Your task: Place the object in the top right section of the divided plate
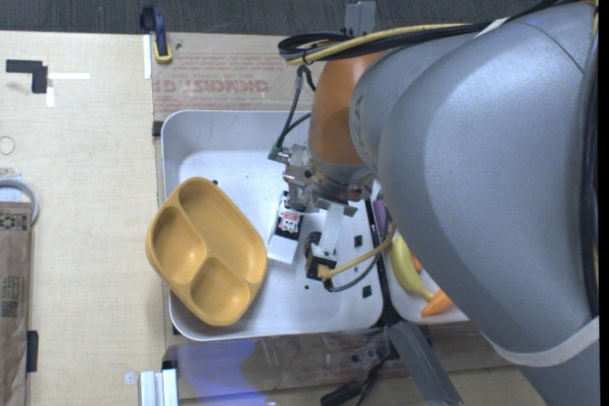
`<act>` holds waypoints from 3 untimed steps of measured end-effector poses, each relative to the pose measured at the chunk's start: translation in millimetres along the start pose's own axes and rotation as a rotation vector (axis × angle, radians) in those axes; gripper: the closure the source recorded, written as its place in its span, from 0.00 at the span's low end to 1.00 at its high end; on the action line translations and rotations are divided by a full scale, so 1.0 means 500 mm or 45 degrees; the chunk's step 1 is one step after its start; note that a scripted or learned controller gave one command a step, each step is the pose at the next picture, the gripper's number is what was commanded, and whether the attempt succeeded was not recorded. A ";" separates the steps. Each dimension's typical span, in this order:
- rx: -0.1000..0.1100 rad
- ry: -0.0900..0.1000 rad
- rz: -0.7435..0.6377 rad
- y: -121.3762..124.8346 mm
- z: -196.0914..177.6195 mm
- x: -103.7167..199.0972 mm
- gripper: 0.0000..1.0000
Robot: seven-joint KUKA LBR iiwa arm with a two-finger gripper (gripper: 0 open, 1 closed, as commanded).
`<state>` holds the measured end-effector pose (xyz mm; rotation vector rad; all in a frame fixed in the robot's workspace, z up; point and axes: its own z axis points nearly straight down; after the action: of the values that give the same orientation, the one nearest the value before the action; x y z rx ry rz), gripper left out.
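The divided plate (206, 250), yellow with three sections, rests tilted against the left wall of the white bin (228, 130), near its lower left corner. I read the gripper (297, 225) just beside the plate's right rim, toward the bin's middle. I cannot tell the claw's opening or whether it holds any object. In the adjoining bin, a banana (407, 267) lies at the left edge.

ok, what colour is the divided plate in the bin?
Mustard yellow: the oval divided plastic plate is plain, no pattern, seen in the camera view.
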<state>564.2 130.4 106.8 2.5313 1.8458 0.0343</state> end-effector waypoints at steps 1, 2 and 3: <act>0.028 -0.018 -0.185 0.017 -0.044 0.110 1.00; -0.021 0.008 -0.391 -0.087 -0.009 0.176 1.00; 0.025 -0.011 -0.669 0.010 0.029 0.206 1.00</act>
<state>600.8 226.8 93.5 1.9689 2.4436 0.0008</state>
